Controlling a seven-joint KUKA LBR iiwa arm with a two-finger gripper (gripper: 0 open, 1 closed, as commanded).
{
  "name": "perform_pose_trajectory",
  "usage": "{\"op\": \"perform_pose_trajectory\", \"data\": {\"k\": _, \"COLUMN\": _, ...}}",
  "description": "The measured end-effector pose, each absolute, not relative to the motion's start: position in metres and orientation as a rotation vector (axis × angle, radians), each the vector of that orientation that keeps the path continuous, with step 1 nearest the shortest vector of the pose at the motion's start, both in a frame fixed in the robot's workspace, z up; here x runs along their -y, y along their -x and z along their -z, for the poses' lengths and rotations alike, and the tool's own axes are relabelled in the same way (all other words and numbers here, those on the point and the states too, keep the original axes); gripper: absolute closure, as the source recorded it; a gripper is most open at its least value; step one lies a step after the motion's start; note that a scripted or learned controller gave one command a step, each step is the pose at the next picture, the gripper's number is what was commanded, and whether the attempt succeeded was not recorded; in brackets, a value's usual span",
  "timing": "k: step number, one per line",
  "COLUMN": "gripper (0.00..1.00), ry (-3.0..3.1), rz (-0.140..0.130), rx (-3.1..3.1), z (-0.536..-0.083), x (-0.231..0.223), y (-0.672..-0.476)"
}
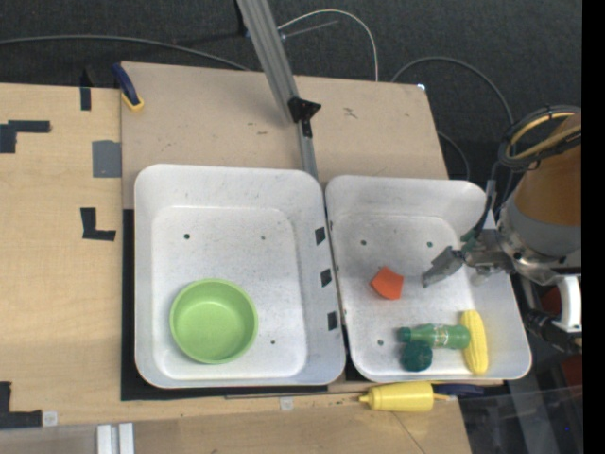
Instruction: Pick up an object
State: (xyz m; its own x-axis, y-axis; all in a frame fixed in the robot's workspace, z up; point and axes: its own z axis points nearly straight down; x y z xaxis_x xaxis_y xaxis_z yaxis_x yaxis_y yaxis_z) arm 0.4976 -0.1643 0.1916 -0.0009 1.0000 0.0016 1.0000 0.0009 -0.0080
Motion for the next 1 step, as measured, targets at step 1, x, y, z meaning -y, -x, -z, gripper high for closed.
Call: {"op": "perform_pose_trajectory", "data": {"k": 1, "gripper": 0.0, "ry": 2.217, "rz": -0.006, "rx": 2.217, "z": -0.1442, "x": 0.1668, "y": -0.4888}}
